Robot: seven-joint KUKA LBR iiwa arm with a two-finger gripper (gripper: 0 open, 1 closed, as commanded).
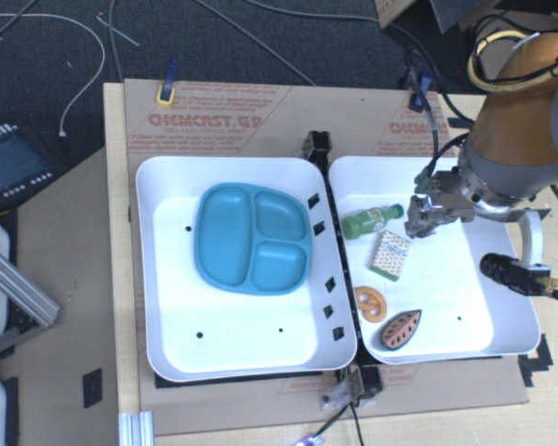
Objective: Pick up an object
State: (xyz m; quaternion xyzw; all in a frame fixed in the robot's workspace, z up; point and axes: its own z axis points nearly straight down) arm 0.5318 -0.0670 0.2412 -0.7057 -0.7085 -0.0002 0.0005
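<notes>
haven't grabbed anything yet, my gripper (426, 214) hangs over the small green plastic bottle (370, 220), can't tell if it's open

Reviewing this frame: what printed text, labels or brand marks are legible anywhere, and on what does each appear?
"CHEMCAST GP": red print on the brown board under the bins, left of centre.
The same red print repeats on the board's right part, partly hidden and not fully readable.
The small box and green bottle carry markings too small to read.

The arm (516, 110) reached in from the right, its gripper (426, 214) hanging low, wrist angled leftward.
</notes>
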